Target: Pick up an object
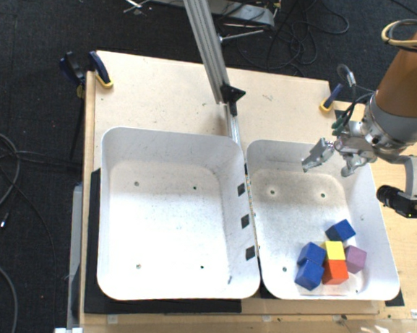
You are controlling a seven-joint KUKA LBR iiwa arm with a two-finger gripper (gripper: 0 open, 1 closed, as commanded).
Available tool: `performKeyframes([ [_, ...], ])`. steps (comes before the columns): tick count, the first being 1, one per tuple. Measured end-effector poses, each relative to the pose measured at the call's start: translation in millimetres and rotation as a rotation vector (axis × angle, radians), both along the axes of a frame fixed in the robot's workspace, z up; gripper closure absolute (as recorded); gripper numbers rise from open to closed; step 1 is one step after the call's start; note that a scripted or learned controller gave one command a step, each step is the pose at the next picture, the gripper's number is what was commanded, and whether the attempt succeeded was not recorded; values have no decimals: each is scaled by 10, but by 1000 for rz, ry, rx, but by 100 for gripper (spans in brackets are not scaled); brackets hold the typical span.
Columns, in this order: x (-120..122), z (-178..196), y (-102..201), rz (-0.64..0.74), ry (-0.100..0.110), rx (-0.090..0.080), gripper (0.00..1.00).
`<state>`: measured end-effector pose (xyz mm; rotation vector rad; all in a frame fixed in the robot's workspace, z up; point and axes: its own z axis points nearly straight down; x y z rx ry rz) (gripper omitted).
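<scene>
Several small blocks lie bunched in the near right corner of the right bin [294, 183]: a blue block [341, 230], a yellow block [334, 251], an orange block [336, 270], a purple block [356, 258] and a larger blue block [310, 265]. My gripper [334, 160] hangs over the far right part of that bin, well above and behind the blocks. Its two fingers stand apart, open, with nothing between them.
The left bin [165, 209] sits beside the right one, with a divider ridge between them. A slanted metal pole [208, 42] rises from the bench's back. Clamps [97, 69] grip the bench's far corners. A black fitting [401, 201] sticks out at the right.
</scene>
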<state>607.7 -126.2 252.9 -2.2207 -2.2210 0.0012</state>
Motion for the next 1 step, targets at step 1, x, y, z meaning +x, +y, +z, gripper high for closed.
performKeyframes([
  [1,-296,-1605,-324,-2,0,-1,0],
])
